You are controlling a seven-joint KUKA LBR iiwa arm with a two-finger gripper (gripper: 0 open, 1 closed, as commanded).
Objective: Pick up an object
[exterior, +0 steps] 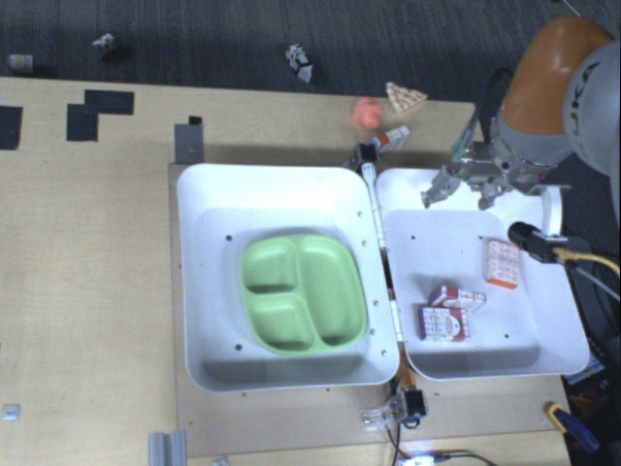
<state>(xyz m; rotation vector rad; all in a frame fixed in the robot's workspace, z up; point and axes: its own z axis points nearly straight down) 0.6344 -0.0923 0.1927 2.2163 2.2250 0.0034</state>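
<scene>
**Arm over the right bin**

The gripper [458, 190] hangs over the far edge of the right bin [427, 250]. Its fingers are spread apart, with nothing between them. Down in that bin lie a red and white carton [448, 316] near the front and a small orange and white box [503, 263] beside it, further back. The left bin [209, 289] has a green tray [301, 292] with three parts.

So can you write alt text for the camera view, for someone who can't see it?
A robot arm's gripper, fingers open, hangs over the right bin, which holds a small red carton and an orange packet. The left bin holds a green divided tray.
</scene>
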